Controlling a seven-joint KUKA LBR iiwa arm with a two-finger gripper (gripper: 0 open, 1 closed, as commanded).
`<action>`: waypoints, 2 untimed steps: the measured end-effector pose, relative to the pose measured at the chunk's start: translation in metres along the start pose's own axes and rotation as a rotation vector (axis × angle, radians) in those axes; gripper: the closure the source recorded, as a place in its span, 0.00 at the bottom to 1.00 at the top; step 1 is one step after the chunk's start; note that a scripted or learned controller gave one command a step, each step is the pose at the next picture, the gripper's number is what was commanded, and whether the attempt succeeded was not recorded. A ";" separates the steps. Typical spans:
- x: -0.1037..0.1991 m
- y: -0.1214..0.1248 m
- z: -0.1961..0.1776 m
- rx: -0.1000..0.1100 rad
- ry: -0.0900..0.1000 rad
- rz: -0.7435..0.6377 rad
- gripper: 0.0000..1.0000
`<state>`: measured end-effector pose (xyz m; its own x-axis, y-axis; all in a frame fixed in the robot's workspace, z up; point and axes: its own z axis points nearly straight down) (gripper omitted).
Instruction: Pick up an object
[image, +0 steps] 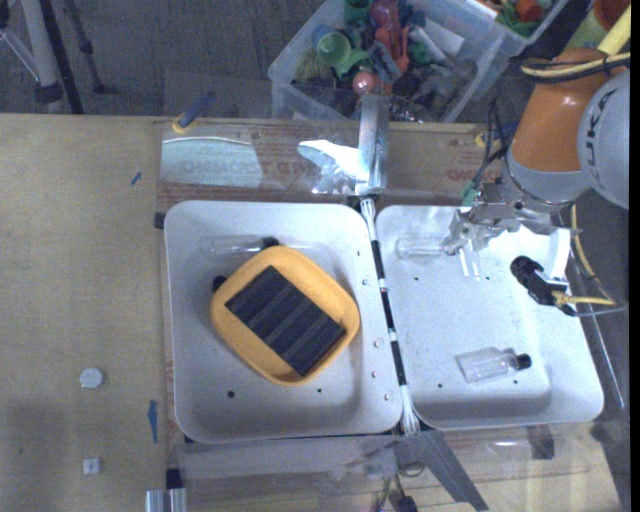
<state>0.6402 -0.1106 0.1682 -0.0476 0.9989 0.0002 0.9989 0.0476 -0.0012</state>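
Two-finger gripper on the grey arm with its orange band hangs over the right-hand shallow white bin, close to that bin's upper edge as the camera sees it. Whether it is spread or closed I cannot tell. No object can be seen in its grasp.

Just beside it, toward the bin's upper-left corner, lies a small clear plastic vial; whether the two touch is unclear. A second clear plastic bottle with a black cap lies on its side near the same bin's lower edge, well apart from the gripper.

The left-hand white bin carries a yellow rounded-square block with a dark ribbed top at its middle, turned diagonally, and a clear tube lies along that bin's upper edge.
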 end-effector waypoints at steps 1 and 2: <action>0.032 0.029 -0.039 -0.005 -0.002 -0.055 1.00; 0.119 0.033 -0.053 -0.006 -0.001 -0.112 1.00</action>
<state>0.6673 0.0099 0.2212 -0.1585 0.9874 -0.0012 0.9874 0.1585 0.0048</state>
